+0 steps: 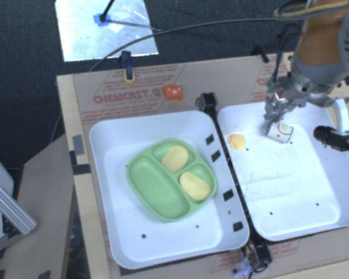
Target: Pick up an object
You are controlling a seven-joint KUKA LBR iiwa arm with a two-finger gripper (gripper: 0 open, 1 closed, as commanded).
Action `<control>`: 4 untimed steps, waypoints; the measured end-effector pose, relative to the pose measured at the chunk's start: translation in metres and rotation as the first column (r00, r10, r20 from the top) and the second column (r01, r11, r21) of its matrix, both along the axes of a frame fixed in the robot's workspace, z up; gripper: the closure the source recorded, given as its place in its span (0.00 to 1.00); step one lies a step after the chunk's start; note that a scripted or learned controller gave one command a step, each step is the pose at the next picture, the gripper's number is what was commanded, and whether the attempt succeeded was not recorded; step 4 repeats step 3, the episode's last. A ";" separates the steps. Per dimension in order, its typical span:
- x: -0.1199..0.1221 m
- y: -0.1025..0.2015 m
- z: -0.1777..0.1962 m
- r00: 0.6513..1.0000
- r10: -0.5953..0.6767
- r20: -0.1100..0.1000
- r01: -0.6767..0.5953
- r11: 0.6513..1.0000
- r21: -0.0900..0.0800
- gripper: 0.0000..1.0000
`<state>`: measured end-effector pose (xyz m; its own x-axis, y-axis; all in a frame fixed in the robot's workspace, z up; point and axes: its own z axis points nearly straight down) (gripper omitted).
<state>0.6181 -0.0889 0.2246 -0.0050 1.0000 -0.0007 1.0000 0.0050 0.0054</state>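
The pincer [274, 118] hangs low in the right bin [313, 206]. I cannot tell its grip. A small white box [284, 131] sits partly hidden just under it.

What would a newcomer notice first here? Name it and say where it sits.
First, the green divided tray in the left bin, with a pale yellow piece in each of its two small compartments. Next, the gripper low over the right bin, just above a small white object, with a yellow disc near that bin's left wall.
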 end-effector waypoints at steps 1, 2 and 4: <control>0.002 0.062 -0.006 1.000 0.005 -0.004 -0.005 1.000 0.003 1.00; -0.003 0.118 0.002 1.000 0.005 -0.004 -0.005 1.000 0.002 1.00; 0.007 0.180 0.008 1.000 0.006 -0.002 -0.006 1.000 0.004 1.00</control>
